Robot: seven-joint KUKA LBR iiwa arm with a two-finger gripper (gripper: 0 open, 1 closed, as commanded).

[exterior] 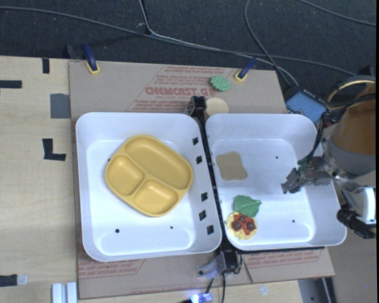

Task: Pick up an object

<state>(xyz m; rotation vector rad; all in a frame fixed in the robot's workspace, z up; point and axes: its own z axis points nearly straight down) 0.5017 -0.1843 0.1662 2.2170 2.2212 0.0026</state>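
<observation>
Two white bins (88, 169). One yellow divided plate (149, 174). One tan slice (231, 166), one green leaf (246, 204), one pizza piece (242, 225).

The right bin (284, 128) has open floor in its middle. A tan slice (231, 166), a green leaf (246, 204) and a small pizza (242, 225) stand along its left side. The yellow divided plate (149, 175) covers most of the left bin (91, 169).

We see dark carpet (177, 8) crossed by cables (196, 43), a wooden bench (25, 188), and brown cardboard (170, 87) beneath.
</observation>
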